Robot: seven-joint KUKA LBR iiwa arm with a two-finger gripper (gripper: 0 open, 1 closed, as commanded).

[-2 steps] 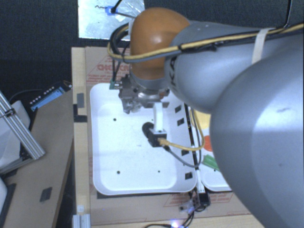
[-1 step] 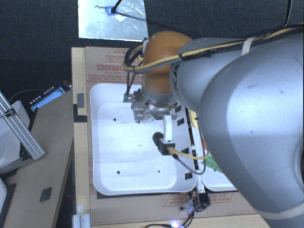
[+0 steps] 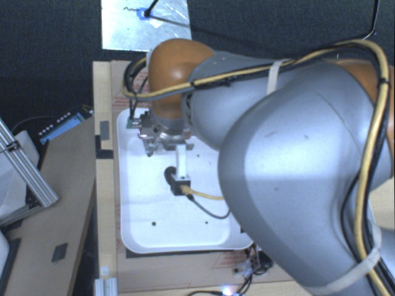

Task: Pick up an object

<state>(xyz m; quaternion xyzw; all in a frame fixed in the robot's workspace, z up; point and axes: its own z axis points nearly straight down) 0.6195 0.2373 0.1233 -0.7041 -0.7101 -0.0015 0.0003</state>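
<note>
Camera view: we see the big grey arm (image 3: 296, 153) reaching from the right over the shallow white plastic bin (image 3: 145, 217), its wrist bent downward under the orange band (image 3: 176, 66). Its claw (image 3: 150, 148) hangs low above the bin's far left part. We cannot tell whether it is spread or pressed together, nor where the thing to pick lies, as the arm covers much of the bin.

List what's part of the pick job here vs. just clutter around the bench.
Job:
- gripper, down over the white bin
- arm, hiding much of the bench

Lying about:
- shiny sheet beyond the bench
- aluminium rail at left
- blue-and-black strip beside it
- loose wires at the front edge
</note>
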